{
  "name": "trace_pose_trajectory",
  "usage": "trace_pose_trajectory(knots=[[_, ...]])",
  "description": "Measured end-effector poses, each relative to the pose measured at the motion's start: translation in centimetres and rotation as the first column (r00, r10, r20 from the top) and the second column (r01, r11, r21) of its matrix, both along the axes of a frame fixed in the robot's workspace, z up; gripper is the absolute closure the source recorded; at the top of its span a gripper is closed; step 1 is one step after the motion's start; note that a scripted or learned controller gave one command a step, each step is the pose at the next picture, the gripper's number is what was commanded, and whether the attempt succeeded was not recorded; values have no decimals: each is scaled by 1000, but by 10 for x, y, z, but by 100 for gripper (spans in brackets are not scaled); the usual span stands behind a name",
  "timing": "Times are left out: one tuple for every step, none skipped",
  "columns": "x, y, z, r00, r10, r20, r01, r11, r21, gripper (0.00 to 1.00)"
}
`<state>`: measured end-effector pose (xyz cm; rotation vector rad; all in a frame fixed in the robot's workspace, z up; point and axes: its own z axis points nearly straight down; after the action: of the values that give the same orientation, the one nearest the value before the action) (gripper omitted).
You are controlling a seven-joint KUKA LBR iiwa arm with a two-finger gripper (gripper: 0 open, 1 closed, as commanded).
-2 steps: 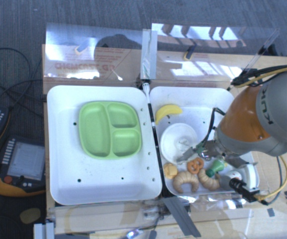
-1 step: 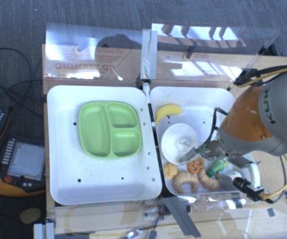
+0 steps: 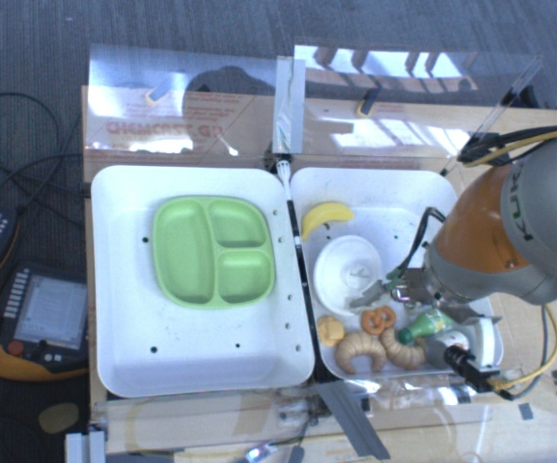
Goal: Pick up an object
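The right bin (image 3: 408,196) holds a yellow banana (image 3: 325,217) at its far left and a white bowl (image 3: 348,269) in the middle. Along its near side lie a small yellow piece (image 3: 330,331), a tan croissant (image 3: 359,352), a second brown pastry (image 3: 404,356), an orange pretzel (image 3: 378,318) and a green bottle (image 3: 423,328). My gripper (image 3: 392,292) hangs low in this bin, just right of the bowl and right above the pretzel and the bottle. The arm's orange band (image 3: 481,230) covers the bin's right part.
A green divided plate (image 3: 213,251) lies in the left bin (image 3: 124,355). A raised divider (image 3: 297,258) separates the two bins. Clear plastic panels (image 3: 288,95) stand behind them, and cables and a hand-held controller (image 3: 37,321) lie on the floor at the left.
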<state>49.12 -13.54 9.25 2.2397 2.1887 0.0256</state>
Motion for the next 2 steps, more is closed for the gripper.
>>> trace_pose_trajectory(knots=[[4, 0, 11, 1000, 0, 10, 0, 1000, -1, 100], [3, 1, 9, 1000, 2, 7, -2, 1000, -1, 0]])
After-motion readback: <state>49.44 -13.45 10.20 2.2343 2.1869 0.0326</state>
